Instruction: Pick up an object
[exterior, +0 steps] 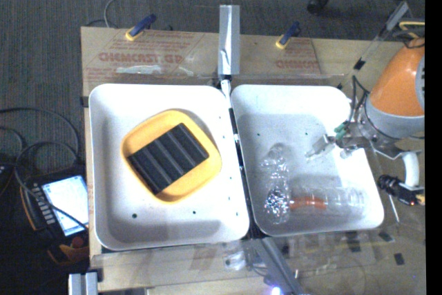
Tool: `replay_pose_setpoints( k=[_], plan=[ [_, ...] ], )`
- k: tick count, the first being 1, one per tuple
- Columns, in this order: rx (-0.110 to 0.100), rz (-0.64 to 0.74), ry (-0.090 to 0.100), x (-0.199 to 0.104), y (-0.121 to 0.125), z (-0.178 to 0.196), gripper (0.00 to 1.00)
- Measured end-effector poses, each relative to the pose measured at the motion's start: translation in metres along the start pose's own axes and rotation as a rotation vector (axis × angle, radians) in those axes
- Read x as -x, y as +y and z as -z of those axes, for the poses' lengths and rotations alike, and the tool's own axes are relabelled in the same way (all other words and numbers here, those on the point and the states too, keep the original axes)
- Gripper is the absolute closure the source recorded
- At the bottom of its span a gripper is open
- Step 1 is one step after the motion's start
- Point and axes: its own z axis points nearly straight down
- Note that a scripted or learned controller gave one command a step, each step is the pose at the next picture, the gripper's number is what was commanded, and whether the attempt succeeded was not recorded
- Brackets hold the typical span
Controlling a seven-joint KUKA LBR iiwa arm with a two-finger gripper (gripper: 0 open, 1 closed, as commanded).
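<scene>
Ok: left bin [103,148] holding yellow pad with black ribbed insert [172,155], lying flat mid-bin. Right bin [290,103] holding clear plastic bottle [314,202] on its side near front wall. Claw [337,141] over right bin's right side, above the bottle; opening impossible to tell, nothing seen gripped.

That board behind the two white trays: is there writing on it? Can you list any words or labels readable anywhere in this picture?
"CHEMCAST GP" in red, on the left of the board behind the left tray.
More red print on the right of the board, near the blue clamp: too blurred to read.
The lit screen on the floor at the left: too small to read.
Nothing readable on the yellow and black object.
</scene>
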Motion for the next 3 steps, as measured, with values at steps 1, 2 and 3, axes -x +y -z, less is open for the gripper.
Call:
replay_pose_setpoints(
  k=[1, 2, 3],
  plan=[
    [0.011, 0.094, -0.007, -0.067, 0.012, -0.062, 0.0],
    [0.019, 0.131, -0.006, -0.077, -0.041, -0.061, 0.0],
    [-0.002, -0.048, 0.0, -0.044, -0.012, -0.037, 0.0]
  ],
)
